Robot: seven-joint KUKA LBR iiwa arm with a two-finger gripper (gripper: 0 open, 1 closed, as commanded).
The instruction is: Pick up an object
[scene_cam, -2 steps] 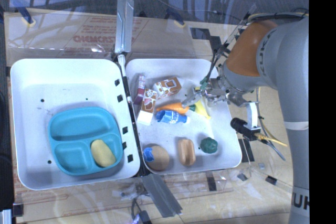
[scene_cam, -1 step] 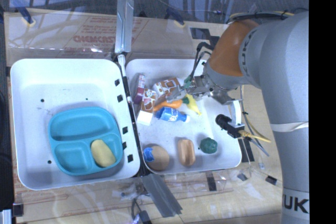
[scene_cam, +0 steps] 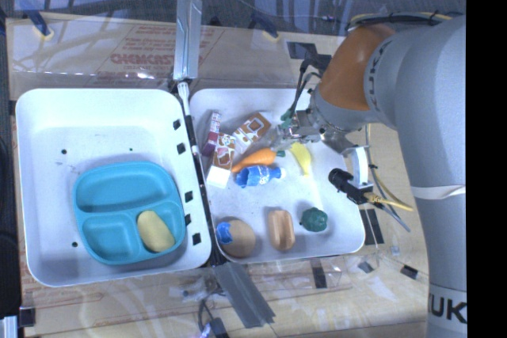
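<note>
While the arm (scene_cam: pixel 396 75) is reached over the right bin (scene_cam: pixel 341 241), the gripper (scene_cam: pixel 295 131) (finger state cannot be told) is seen just above a yellow banana (scene_cam: pixel 302 158).

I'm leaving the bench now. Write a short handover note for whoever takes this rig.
Gripper: low in the right white bin, among the items by the yellow banana-shaped toy; nothing visibly held.
Nearby: orange carrot-shaped toy, blue crumpled wrapper.
Left white bin: blue divided plastic tray with a yellow oval toy.
Done: nothing lifted. Left: grasp and raise one item.
</note>
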